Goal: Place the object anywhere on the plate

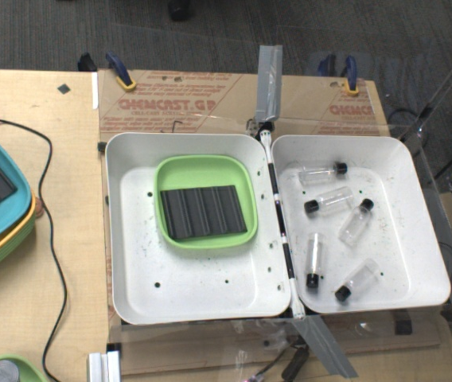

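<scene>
A: What lies nearest the camera?

B: In the right white bin (417,213), on the side the arm reaches in from, the nearest clear vial (356,280) lies slanted, with its black cap toward the near wall. Just beside it, closer to the seam between the bins, a second vial (313,255) lies almost straight front to back, cap nearest.

A: And farther back?

B: A third vial (356,223) lies tilted in the middle of that bin, cap pointing away. Near it, a fourth vial (329,200) lies crosswise with its cap toward the seam. The farthest vial (320,174) lies near the back wall, cap to the right. All five rest on the bin floor, apart from each other.

A: Where is the plate?

B: The green plate (244,183) sits in the left white bin (130,253), toward its back half, carrying a dark ribbed insert (203,212). No vial touches it.

A: And the tool?

B: I cannot tell whether it is released or clenched.

A: Anything beyond the bins?

B: Cardboard (178,102) lies under them on the wooden worktop (19,102), held by a blue clamp (120,71) at the far edge.
</scene>
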Controlling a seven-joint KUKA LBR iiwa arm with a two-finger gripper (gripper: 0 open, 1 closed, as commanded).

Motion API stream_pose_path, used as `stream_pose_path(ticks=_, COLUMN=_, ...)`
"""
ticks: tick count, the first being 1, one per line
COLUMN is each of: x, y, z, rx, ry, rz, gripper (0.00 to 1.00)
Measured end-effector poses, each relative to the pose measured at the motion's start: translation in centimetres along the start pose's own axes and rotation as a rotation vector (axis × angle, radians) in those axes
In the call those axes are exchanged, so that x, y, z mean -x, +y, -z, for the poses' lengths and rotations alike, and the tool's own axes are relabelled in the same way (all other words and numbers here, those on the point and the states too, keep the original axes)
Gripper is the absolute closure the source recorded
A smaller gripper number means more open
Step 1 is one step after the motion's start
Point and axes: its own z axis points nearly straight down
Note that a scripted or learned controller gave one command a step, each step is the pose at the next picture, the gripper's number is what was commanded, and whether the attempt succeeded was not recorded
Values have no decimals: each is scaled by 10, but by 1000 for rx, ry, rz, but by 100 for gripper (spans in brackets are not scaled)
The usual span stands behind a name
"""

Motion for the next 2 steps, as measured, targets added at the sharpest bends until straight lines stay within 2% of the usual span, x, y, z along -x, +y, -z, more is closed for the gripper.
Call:
stream_pose_path(ticks=1, x=0, y=1, z=-37, rx=0, ry=0, rz=-2, gripper=0)
stream_pose_path(ticks=2, x=0, y=1, z=-37, rx=0, ry=0, rz=-2, gripper=0)
